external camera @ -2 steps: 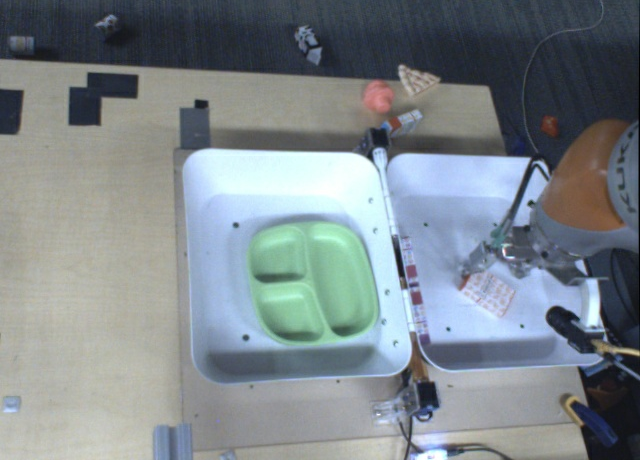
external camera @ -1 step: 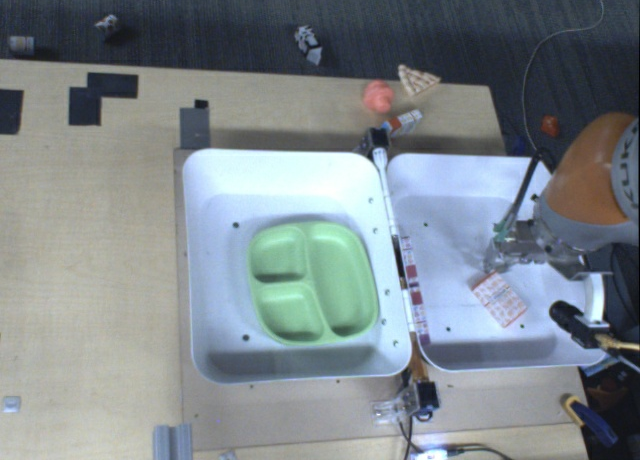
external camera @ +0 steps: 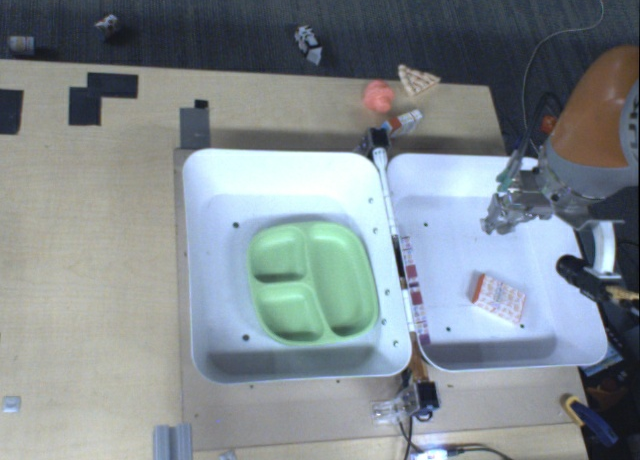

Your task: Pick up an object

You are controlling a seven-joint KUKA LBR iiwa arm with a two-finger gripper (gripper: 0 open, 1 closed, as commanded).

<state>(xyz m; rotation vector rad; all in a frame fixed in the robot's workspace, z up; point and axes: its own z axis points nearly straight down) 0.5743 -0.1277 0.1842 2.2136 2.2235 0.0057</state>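
A small orange-and-white packet (external camera: pixel 497 298) lies flat on the floor of the right bin (external camera: pixel 450 198), toward its front right. My gripper (external camera: pixel 503 216) hangs over the same bin near its right side, up and a little right of the packet and apart from it. Nothing shows between its fingers. A green sectioned plate (external camera: pixel 312 280) rests in the middle of the left bin (external camera: pixel 220 208).
On the bench behind the bins lie a pink ball (external camera: pixel 378 96), a wedge-shaped toy (external camera: pixel 417 80) and a small tube (external camera: pixel 400 125). Cables and black fittings crowd the right bin's right edge (external camera: pixel 590 278). A clip sits at the front between the bins (external camera: pixel 405 406).
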